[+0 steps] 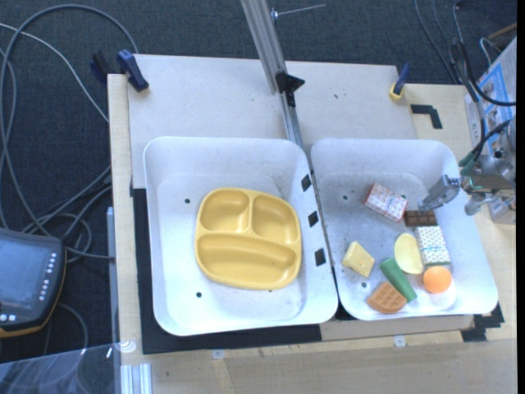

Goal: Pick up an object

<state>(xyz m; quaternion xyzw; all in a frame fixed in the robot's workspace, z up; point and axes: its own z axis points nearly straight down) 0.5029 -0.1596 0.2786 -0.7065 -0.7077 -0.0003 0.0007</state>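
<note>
Now | gripper [444,189]: metal fingers parted, empty | yellow plastic tray [247,238]: glossy, rounded, three compartments

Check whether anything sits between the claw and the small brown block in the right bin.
Nothing visible does. The claw hangs at the right bin's far right side, and the brown block lies just below and left of it with bare bin floor around. The nearest neighbour, the checkered block, lies beyond the brown one.
</note>
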